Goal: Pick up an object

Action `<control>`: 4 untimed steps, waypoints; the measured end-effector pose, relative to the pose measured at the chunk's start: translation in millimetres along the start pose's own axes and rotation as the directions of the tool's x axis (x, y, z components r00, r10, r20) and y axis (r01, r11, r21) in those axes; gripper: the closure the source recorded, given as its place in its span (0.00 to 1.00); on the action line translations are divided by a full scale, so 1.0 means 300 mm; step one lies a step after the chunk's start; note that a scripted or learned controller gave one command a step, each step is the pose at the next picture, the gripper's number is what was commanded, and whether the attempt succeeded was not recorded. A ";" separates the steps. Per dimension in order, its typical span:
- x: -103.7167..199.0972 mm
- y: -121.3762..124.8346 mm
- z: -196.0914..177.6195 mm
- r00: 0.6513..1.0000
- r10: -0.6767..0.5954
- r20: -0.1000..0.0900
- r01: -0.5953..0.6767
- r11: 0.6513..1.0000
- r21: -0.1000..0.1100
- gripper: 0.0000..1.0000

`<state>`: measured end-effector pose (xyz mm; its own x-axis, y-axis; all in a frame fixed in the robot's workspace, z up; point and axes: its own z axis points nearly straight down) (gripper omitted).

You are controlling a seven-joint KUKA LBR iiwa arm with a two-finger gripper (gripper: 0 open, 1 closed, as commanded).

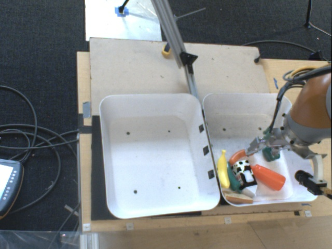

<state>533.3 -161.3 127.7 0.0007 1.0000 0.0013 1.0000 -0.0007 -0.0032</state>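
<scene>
Fingers [258, 145] hover just above the orange carrot [268, 176].

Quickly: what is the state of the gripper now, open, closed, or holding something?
Gripper: cannot be told; it hangs low in the right bin, just above the orange carrot, with nothing seen in its grasp.

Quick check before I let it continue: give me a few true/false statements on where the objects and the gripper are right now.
1. The banana lies in the right bin. True.
2. The orange carrot-shaped toy lies in the left bin. False: it lies in the right bin, near the front.
3. The gripper is over the right bin. True.
4. The banana lies against the right bin's far right wall. False: it lies along the wall nearest the left bin.
</scene>
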 end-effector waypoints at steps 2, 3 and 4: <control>0.001 0.006 -0.189 1.000 -0.005 0.003 0.005 1.000 -0.009 1.00; -0.001 0.011 -0.271 1.000 -0.006 0.003 0.006 1.000 -0.008 1.00; 0.160 0.026 -0.254 1.000 -0.010 0.000 0.010 1.000 -0.004 1.00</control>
<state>541.2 -113.3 203.9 -0.0094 1.0000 0.0018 1.0000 0.0094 0.0010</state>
